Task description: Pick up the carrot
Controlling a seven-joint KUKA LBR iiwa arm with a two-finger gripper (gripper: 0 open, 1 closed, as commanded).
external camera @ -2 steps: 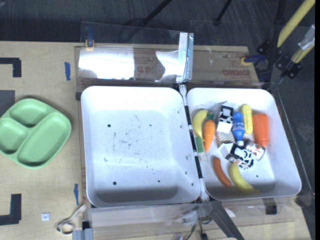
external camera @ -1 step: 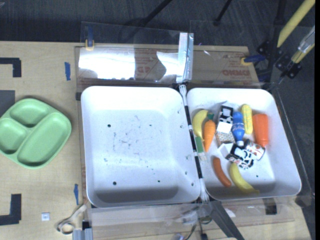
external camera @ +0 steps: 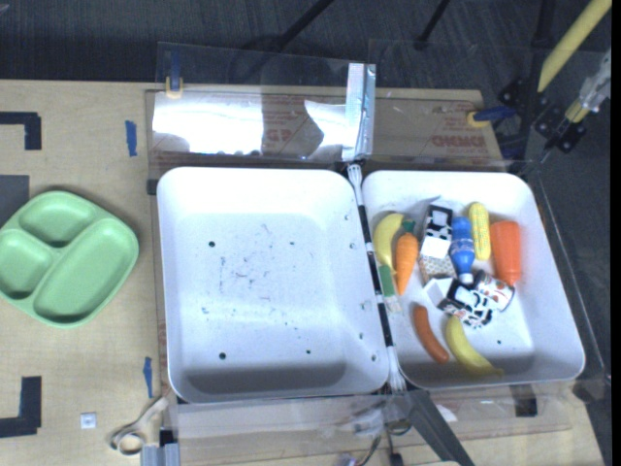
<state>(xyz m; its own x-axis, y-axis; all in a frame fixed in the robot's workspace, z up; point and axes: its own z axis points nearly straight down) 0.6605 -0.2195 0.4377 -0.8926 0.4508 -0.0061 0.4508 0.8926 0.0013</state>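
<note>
carrot [external camera: 406, 260]: orange, tapered, lengthwise near-to-far, in left part of right bin [external camera: 553, 357], close to divider between bins
carrot neighbours: yellow banana [external camera: 385, 233] touching on far-left side; green piece [external camera: 387, 280] just left, against the divider; pale block [external camera: 435, 256] just right
further right in bin: blue bottle [external camera: 462, 247] upright in the pile; yellow piece [external camera: 477, 221] just beyond it; thick orange piece [external camera: 505, 250] rightmost, near right wall
black-and-white items: one [external camera: 439, 219] on far side of pile, another [external camera: 475, 301] on near side, kind hard to tell
near side of bin: red-orange sausage [external camera: 430, 331] slanted; second banana [external camera: 468, 346] curved just right of it, touching or nearly so
left bin [external camera: 194, 187]: white, faint scuffs and a few dark dots on floor, edge to edge with right bin
bench, far left: green divided plate [external camera: 64, 258], well apart from bins
bench, far side: clear plastic sheet [external camera: 262, 115] beyond left bin
</note>
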